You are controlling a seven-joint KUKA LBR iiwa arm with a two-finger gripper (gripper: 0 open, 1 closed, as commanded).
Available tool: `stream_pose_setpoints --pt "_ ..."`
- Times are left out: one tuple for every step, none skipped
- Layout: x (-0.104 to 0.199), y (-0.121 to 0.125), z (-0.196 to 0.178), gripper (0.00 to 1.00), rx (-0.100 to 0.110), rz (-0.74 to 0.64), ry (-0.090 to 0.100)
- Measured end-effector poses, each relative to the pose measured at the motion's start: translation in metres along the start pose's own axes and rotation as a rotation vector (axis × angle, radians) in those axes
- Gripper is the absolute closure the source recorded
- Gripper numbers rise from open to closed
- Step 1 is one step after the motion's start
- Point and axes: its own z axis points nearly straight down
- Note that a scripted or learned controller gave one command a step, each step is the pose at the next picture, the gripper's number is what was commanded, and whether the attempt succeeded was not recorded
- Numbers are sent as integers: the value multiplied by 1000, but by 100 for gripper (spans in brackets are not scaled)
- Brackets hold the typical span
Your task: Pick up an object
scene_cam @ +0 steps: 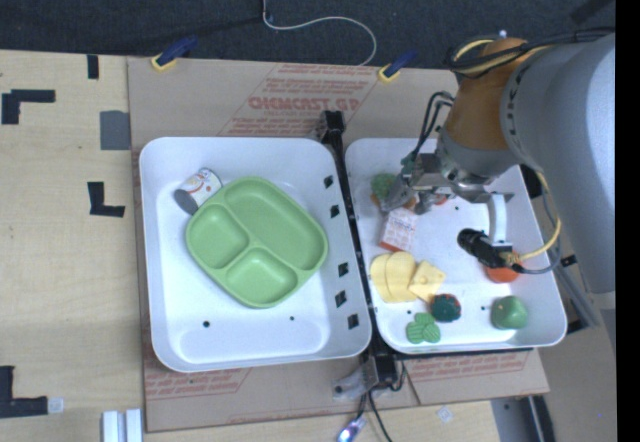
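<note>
Two white bins are counted, one green divided plate, two yellow pieces; the claw's state cannot be told.

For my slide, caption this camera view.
Arm's claw lowered into right bin among small toys; green divided plate in left bin.

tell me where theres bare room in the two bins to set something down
Left bin: bare floor along the front edge below the green divided plate, and the far right corner above it. Right bin: crowded, with the claw over a small packet, yellow pieces and green toys in front; only a small bare patch lies between the yellow pieces and the green toys.
</note>
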Motion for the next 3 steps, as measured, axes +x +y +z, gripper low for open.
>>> stream_pose_setpoints --pt "4 3 -62 100 5 1 6" --pt "5 4 -113 100 6 1 6" --pt "43 -34 -106 100 12 0 6"
